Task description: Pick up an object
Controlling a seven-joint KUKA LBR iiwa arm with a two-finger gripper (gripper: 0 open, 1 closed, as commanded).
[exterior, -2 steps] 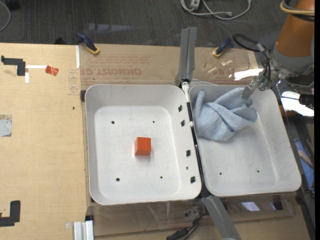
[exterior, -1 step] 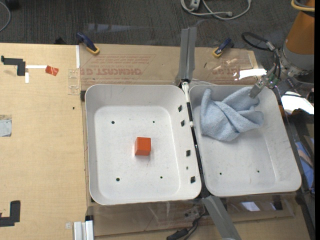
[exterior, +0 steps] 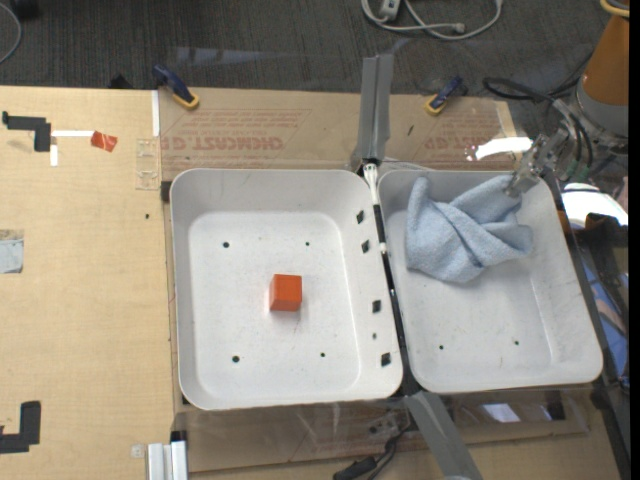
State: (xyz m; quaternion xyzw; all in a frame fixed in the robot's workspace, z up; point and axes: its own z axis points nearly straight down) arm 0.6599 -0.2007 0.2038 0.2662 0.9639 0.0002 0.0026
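Where the cloth (exterior: 462, 233) lies crumpled in the right bin (exterior: 500, 353), one corner is drawn up toward the gripper (exterior: 527, 176) at the bin's far right corner. Whether that corner is clamped cannot be told. A slip is judged likely: soft, limp, grey-blue fabric. A small red block (exterior: 286, 293), hard-edged, sits in the smooth white left bin (exterior: 270, 368).

text: "CHEMCRST" in red, upside down, partly unclear | on: cardboard sheet (exterior: 250, 133) | place: well left of gripper (exterior: 528, 173)
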